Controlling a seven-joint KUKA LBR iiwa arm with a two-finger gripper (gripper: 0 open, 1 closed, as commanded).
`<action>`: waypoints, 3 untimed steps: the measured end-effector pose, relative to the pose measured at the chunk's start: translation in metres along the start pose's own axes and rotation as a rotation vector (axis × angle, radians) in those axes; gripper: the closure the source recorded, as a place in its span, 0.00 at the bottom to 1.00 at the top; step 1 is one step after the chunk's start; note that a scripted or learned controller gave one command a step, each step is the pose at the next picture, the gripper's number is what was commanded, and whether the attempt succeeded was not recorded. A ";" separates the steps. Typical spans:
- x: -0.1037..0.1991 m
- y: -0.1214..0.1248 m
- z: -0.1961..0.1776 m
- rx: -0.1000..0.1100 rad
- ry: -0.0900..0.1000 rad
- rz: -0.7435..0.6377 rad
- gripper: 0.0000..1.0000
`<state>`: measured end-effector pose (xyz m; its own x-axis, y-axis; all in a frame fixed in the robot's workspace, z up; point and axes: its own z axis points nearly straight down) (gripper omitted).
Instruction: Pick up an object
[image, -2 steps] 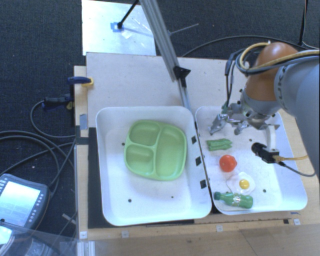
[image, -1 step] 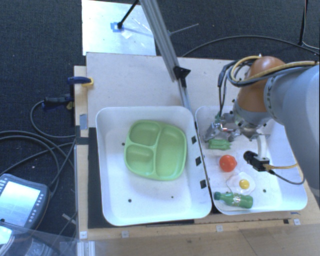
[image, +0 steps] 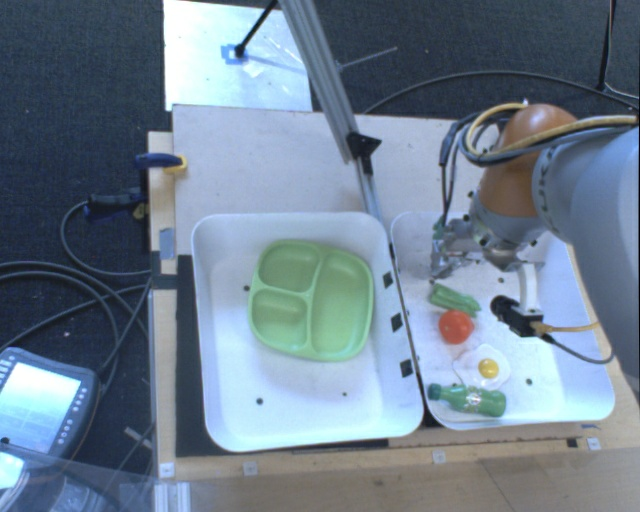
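Single fixed camera, mounted high above the table (image: 260, 160), looking down at a slant. Mid distance: both white bins fit whole, left bin (image: 225, 400) near frame centre, right bin (image: 580, 400) toward the right edge. Table's far edge sits high in frame, near edge along the bottom. Dark floor (image: 70, 100) and cables show past the table's left edge. Arm (image: 590, 180) enters from the right.

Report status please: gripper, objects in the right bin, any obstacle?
Gripper low in right bin, nothing seen held. Green pepper just below it, tomato beside. Nothing blocking.
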<state>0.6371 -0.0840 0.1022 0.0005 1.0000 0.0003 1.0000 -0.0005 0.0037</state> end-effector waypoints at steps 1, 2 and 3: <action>0.000 0.003 -0.065 -0.005 -0.001 -0.006 1.00; -0.001 0.011 -0.112 -0.004 -0.001 -0.007 1.00; 0.000 0.012 -0.134 -0.001 0.000 -0.007 1.00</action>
<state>0.6488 -0.0845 0.2362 -0.0068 1.0000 0.0000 1.0000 0.0068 0.0050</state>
